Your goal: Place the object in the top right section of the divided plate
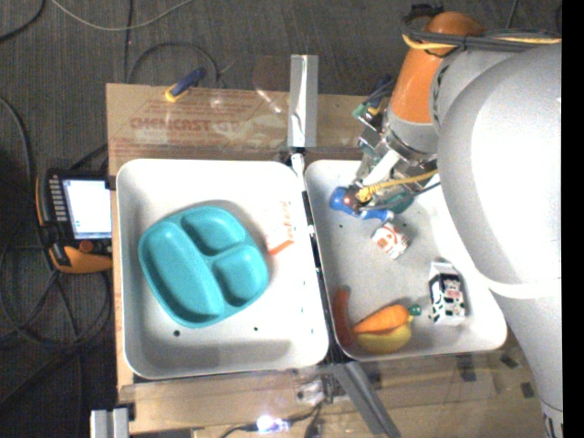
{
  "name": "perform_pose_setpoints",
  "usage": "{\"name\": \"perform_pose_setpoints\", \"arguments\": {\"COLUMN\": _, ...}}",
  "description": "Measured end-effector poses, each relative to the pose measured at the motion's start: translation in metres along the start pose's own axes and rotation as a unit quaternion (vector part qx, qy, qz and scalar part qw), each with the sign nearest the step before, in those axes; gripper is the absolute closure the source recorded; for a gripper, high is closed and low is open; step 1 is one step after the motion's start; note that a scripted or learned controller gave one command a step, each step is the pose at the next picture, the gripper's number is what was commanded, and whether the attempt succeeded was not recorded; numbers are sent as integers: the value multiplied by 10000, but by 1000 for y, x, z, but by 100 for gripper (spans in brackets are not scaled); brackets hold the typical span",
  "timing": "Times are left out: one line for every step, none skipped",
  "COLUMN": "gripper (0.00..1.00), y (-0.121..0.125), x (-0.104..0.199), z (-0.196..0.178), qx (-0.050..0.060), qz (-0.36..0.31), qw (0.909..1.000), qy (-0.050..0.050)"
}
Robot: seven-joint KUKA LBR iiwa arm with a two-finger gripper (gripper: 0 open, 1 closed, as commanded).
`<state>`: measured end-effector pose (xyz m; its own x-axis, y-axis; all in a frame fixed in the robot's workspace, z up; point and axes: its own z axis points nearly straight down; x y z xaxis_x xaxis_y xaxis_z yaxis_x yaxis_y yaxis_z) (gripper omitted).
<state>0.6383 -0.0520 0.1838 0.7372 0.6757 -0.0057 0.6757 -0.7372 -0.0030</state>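
Two white bins, one plate, five loose items; gripper (376, 188) low in the right bin (474, 340).
The turquoise divided plate (205, 263) lay alone in the left bin (146, 349). At the right bin's 11 o'clock a blue toy (347, 202) sat at the gripper, grip state undeterminable; a small carton (390, 240) centre, cow-patterned box (446, 299) at 4, carrot (383, 318) on a yellow fruit (388, 339) at 6. Dark carpet surrounded the bench.

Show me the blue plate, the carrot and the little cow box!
blue plate (187, 286): camera view, its big lower-left section.
carrot (383, 318): camera view, middle of its orange body.
cow box (447, 297): camera view, its black-and-white front.
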Motion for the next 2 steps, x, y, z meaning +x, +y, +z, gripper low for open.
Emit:
{"name": "perform_pose_setpoints", "arguments": {"gripper": 100, "y": -2, "x": -21, "z": -87, "qx": -11, "qz": -465, "qw": 9989, "qy": 5}}
{"name": "perform_pose_setpoints", "arguments": {"gripper": 100, "y": 54, "x": -50, "z": -119, "qx": -12, "qz": 547, "qw": 9985, "qy": 5}}
